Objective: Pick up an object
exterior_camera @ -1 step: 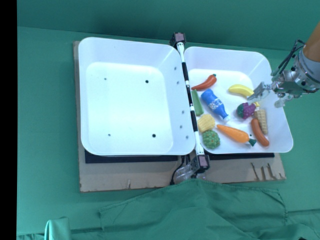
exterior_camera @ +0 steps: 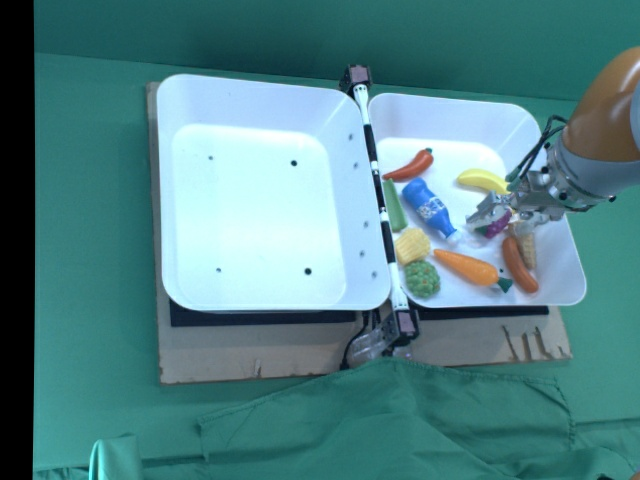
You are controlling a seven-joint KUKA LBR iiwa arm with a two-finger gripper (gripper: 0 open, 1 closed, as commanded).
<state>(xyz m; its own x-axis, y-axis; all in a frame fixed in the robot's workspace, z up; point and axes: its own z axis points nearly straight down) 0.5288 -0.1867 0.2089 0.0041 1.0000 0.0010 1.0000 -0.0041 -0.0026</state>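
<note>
The right bin (exterior_camera: 520,128) holds several toy foods: a red chili (exterior_camera: 408,166), a yellow banana (exterior_camera: 483,180), a blue bottle (exterior_camera: 430,208), a green cucumber (exterior_camera: 392,205), a corn cob (exterior_camera: 411,245), a green leafy ball (exterior_camera: 422,279), a carrot (exterior_camera: 470,267), a sausage (exterior_camera: 519,265) and an ice-cream cone (exterior_camera: 527,242). My gripper (exterior_camera: 495,214) hangs low over the bin's right half, just below the banana. A small purple object (exterior_camera: 497,229) lies right at its tip, partly hidden by it. Whether the gripper touches it is unclear.
The left bin (exterior_camera: 260,193) stands beside the right one, with a black-and-white divider strip (exterior_camera: 371,163) between them. Both rest on a cardboard sheet (exterior_camera: 250,363). Crumpled green cloth (exterior_camera: 400,423) lies along the front edge. The arm's orange band (exterior_camera: 610,108) looms over the right bin's far right corner.
</note>
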